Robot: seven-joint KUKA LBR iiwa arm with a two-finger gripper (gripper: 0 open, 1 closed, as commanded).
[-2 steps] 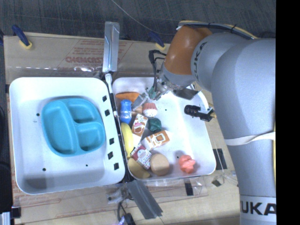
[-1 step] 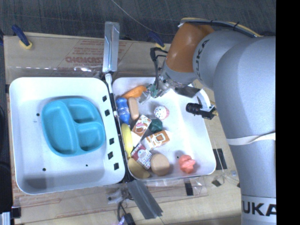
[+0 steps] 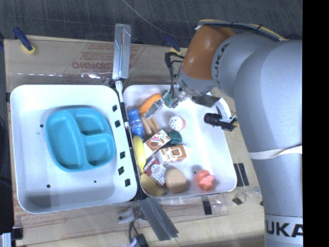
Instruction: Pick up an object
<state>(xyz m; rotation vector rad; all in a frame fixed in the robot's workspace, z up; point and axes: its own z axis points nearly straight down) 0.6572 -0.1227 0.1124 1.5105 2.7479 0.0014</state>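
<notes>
My gripper [image 3: 167, 100] hangs over the back of the right bin [image 3: 222, 158], under the orange wrist band. Its tip is right beside an orange carrot-like piece [image 3: 150, 103]; whether they touch is unclear. In front of it a heap of small items fills the bin's left half: a blue bottle [image 3: 134, 121], a white speckled ball [image 3: 176, 122], a small carton [image 3: 158, 139], a brown box [image 3: 172, 153], a yellow banana [image 3: 138, 153], a tan bun [image 3: 176, 179] and a pink toy [image 3: 205, 179].
The left bin [image 3: 25, 153] holds a blue divided tray [image 3: 80, 138]. A black part [image 3: 219, 120] sticks out of the arm over the right bin's far side. The grey arm covers the bench's right. A metal divider [image 3: 121, 50] stands between the bins at the back.
</notes>
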